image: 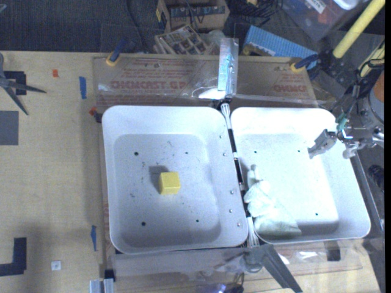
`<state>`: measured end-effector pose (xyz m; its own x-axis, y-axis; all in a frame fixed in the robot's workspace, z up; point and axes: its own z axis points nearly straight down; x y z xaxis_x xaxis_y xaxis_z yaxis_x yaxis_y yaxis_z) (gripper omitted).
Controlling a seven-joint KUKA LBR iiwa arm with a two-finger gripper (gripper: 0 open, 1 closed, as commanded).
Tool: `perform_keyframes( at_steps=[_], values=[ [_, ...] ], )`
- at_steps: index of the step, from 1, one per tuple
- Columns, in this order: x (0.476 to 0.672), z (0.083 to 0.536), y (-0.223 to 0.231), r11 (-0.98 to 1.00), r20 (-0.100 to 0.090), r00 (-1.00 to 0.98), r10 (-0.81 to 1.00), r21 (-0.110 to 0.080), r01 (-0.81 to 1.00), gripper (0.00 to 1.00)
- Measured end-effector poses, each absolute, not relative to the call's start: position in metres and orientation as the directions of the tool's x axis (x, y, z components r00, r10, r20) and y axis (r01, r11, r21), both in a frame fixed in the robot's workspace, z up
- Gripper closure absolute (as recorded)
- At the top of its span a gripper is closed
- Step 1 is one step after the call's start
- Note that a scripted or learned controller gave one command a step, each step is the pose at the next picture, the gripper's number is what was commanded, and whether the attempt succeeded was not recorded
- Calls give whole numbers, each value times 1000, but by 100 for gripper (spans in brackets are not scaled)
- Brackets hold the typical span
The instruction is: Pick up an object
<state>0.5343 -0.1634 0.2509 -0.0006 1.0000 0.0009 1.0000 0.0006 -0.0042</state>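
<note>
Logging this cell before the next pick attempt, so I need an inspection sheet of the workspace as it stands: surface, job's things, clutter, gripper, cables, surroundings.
Surface: pale wooden bench bearing two shallow white bins, left bin and right bin, side by side.
Job's things: small yellow block near the middle of the left bin; crumpled white cloth-like lump at the right bin's lower left corner.
Clutter: blue tape strips and black brackets on the bench.
Gripper: two-finger gripper over the right bin's upper right, apart from both objects.
Cables: dark cables behind the bench.
Surroundings: cardboard boxes, yellow pole.
</note>
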Motion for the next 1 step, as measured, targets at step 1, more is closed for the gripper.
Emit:
perform_keyframes(
  at_steps=[1],
  values=[
    [535,251,-221,-317,-2,317,948,0,948,0]
  ],
)
